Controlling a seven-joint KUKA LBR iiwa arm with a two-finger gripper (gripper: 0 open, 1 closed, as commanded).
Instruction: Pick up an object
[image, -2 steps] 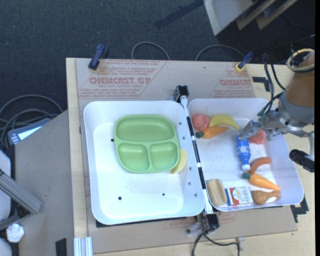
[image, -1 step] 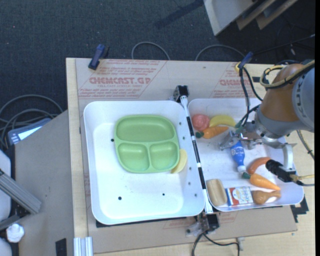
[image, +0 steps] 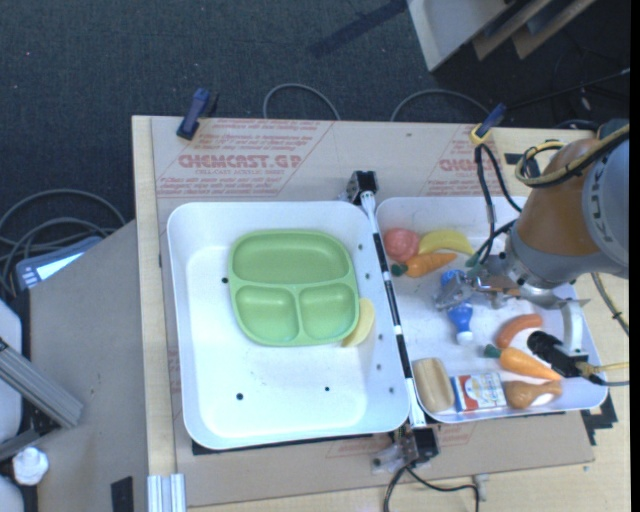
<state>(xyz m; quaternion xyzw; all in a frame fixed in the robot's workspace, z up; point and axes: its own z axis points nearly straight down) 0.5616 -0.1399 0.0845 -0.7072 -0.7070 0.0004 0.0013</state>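
The right bin (image: 425, 335) holds several toy foods. A pink peach (image: 401, 243), a yellow banana (image: 447, 241) and a small carrot (image: 430, 264) lie at its far end. My gripper (image: 458, 292) hangs low over the bin's middle, just behind a small blue and white bottle (image: 460, 318). Whether it touches the bottle I cannot tell. The grey arm with its orange band (image: 555, 225) reaches in from the right. Nearer the front lie an orange-red sausage (image: 520, 328), a bigger carrot (image: 525, 363), a bread slice (image: 433, 382) and a small printed box (image: 478, 392).
The left bin (image: 200, 330) carries a green divided plate (image: 293, 285) with a pale yellow piece (image: 362, 323) leaning at its right edge. A black divider rail (image: 385, 290) runs between the bins. Cables (image: 490, 190) trail over the right bin's far rim.
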